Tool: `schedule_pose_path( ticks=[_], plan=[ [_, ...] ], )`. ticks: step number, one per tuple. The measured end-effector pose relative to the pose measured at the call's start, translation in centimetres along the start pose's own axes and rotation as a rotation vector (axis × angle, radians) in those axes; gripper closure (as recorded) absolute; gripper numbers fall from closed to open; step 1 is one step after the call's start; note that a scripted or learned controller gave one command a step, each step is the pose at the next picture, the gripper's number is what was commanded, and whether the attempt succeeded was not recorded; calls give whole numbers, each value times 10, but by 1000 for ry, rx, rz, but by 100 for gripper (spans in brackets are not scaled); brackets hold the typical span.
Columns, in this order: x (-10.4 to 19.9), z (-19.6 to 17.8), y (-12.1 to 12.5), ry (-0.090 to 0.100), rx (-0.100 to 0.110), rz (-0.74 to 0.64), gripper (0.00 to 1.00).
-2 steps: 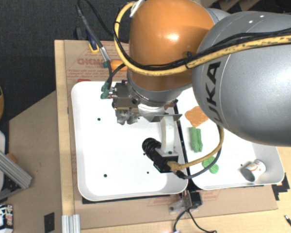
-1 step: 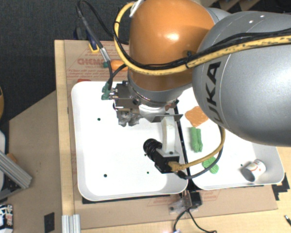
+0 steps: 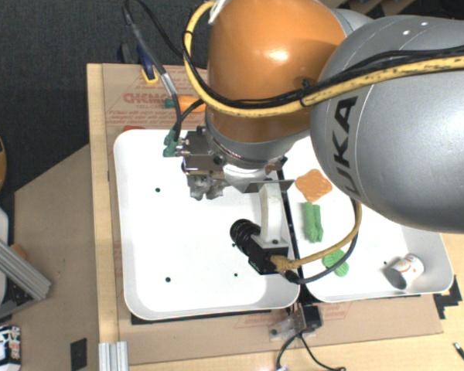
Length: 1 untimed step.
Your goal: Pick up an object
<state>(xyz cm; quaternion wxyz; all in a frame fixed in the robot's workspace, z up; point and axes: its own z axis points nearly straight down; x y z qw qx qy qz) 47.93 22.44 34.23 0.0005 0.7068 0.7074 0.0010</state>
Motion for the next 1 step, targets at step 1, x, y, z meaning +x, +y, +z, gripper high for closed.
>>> schedule_pose_path(
  ticks=[1],
  plan=[
    [0, -202, 8, 8, -16, -1, 100]
  ],
)
